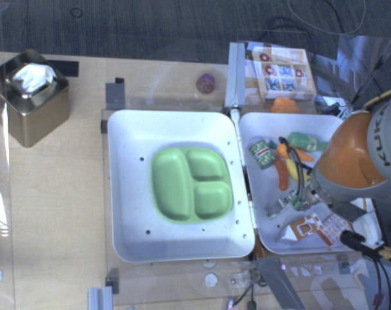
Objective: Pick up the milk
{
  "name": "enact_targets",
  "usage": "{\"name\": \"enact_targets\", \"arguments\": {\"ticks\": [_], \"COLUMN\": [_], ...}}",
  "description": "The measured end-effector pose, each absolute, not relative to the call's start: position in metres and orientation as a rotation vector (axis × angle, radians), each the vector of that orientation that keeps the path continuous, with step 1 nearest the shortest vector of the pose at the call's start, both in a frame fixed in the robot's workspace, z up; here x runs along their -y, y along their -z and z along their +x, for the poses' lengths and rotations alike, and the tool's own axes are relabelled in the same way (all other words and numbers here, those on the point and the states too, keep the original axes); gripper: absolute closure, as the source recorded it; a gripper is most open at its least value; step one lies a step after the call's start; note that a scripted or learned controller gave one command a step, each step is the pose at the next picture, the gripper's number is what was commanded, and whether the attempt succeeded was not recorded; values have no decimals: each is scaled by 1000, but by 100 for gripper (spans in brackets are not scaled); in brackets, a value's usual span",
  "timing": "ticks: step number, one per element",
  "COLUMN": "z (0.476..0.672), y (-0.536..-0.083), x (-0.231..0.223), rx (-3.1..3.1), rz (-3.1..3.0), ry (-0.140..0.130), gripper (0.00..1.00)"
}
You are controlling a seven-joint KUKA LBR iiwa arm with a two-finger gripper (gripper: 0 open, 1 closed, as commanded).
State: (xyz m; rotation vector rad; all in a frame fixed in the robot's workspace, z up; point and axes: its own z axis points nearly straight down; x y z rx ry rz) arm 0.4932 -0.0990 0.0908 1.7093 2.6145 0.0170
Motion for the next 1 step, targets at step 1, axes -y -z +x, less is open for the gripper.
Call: {"name": "enact_targets", "arguments": {"ticks": [1], "z": [489], "y": [-119], "x": [140], "rx": [-2618], "rz": [1722], "ry": [-5], "gripper": [0]}}
